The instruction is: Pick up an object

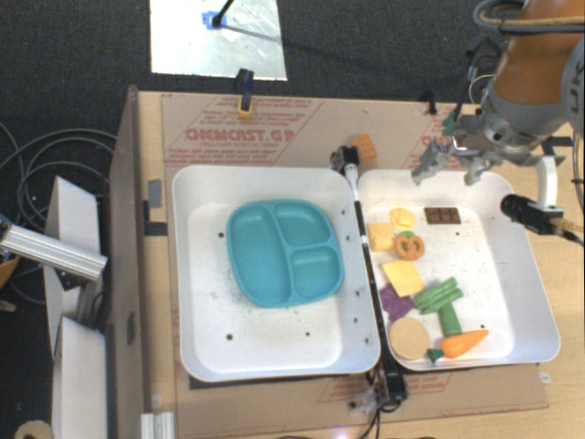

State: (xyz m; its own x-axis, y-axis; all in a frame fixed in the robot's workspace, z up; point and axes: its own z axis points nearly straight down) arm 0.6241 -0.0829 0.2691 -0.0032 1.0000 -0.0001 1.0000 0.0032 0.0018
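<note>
The right white bin point(521, 273) holds several toy foods: a brown chocolate bar point(442, 215), a yellow piece point(401, 218), a pale yellow wedge point(379, 237), an orange round piece point(409, 245), a yellow cheese square point(403, 277), a purple piece point(395, 302), green beans point(439, 295), a carrot point(464, 342) and a round cracker point(409, 337). My gripper point(450, 170) hovers above the bin's far rim, up and slightly right of the chocolate bar. Its fingers point(425, 167) are spread open with nothing between them.
The left bin point(210, 337) carries a blue divided plate point(285, 251). An orange block point(364, 147) lies on the cardboard behind the bins. A black fitting point(521, 208) juts over the right bin's right rim. Cables and white brackets sit at far left.
</note>
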